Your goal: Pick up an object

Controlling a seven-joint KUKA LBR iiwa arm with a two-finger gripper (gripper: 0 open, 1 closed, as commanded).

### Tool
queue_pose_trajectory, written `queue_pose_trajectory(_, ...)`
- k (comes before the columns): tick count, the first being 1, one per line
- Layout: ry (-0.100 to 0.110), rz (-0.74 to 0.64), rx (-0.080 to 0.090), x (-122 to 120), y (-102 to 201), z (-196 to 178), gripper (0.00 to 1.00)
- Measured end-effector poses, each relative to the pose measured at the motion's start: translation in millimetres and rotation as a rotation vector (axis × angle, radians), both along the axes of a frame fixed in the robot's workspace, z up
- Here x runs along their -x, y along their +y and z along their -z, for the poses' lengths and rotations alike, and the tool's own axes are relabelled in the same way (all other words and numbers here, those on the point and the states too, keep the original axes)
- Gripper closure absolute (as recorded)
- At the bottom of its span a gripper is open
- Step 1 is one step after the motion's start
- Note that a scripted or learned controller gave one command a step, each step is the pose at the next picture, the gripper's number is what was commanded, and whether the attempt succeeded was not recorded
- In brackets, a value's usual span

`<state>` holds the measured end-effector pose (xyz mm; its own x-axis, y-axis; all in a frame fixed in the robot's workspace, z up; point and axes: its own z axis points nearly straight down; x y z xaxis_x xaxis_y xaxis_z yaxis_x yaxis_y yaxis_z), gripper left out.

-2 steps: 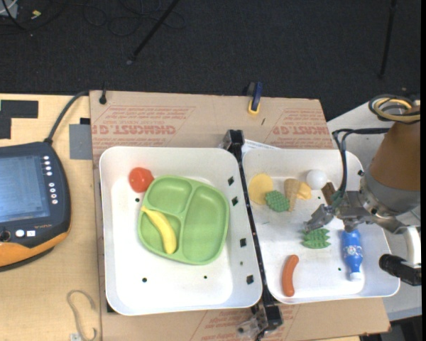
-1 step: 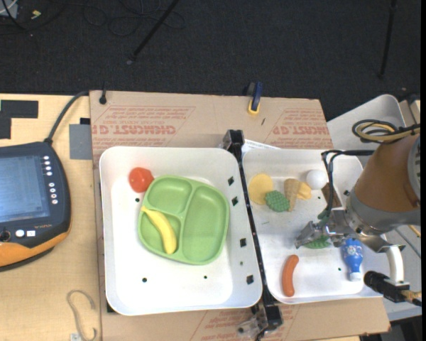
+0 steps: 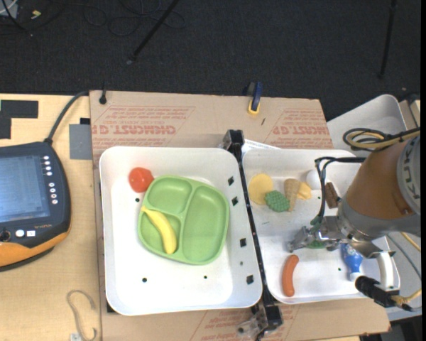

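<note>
- The cardboard sheet (image 3: pixel 199 119) under both bins carries mirrored red print. It looks like a repeated brand stamp, but I cannot read it with confidence.
- The left bin (image 3: pixel 121 261) holds a green divided plate (image 3: pixel 192 226) with a banana (image 3: pixel 161 229) lying in its left compartment, and a red tomato (image 3: pixel 140 179) just beside the plate's upper left rim.
- The right bin (image 3: pixel 319 286) holds the likelier targets: a yellow piece (image 3: pixel 260 185), a green piece (image 3: pixel 276 202) and a tan cone-like piece (image 3: pixel 292 189) clustered near the top, a red sausage (image 3: pixel 290 274) near the front, and a blue item (image 3: pixel 352 263) beside the arm.
- The grey arm (image 3: pixel 383 190) reaches in from the right, and its gripper (image 3: pixel 307 240) hangs low over bare bin floor between the cluster and the sausage.
- Whether the fingers stand wide or narrow I cannot tell; nothing visibly sits between them.
- To do this step well, I judge the sausage the easiest pick: it lies alone, so the fingers should straddle its narrow width, across its long axis.
</note>
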<state>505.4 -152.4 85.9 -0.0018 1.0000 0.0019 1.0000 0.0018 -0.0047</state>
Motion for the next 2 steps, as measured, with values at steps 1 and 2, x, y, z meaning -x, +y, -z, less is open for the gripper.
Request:
queue_pose_trajectory(1,-0.002,0.007,0.000,-0.5,-2.5,-12.5,1.00)
queue_pose_trajectory(2,-0.008,0.002,0.003,-11.0,-5.4,-68.9,1.00)
